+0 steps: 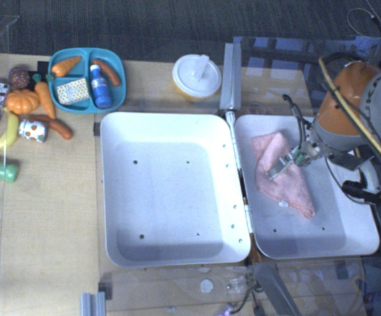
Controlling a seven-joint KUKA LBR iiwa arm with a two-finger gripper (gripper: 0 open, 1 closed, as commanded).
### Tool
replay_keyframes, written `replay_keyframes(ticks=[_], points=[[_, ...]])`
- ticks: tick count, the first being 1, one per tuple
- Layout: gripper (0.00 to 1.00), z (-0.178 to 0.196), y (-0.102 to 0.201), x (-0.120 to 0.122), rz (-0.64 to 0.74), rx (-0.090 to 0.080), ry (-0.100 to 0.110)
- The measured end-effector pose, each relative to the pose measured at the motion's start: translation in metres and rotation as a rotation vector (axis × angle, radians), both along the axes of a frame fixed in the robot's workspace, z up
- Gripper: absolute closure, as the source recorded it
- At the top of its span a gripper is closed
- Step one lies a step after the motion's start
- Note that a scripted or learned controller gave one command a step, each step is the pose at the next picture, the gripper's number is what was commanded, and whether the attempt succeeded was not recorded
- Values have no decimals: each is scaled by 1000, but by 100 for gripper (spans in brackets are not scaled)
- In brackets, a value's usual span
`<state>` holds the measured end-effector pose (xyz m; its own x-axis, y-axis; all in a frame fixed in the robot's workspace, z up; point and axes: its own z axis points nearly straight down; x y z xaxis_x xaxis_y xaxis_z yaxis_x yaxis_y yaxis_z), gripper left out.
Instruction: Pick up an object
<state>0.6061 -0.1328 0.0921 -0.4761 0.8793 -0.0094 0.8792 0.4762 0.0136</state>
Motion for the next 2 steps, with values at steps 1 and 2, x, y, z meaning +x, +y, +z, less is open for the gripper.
replay_keyframes(ticks=[1, 2], points=[[0, -1, 16, 58, -137, 1, 6], [0, -1, 16, 4, -148, 3, 1]])
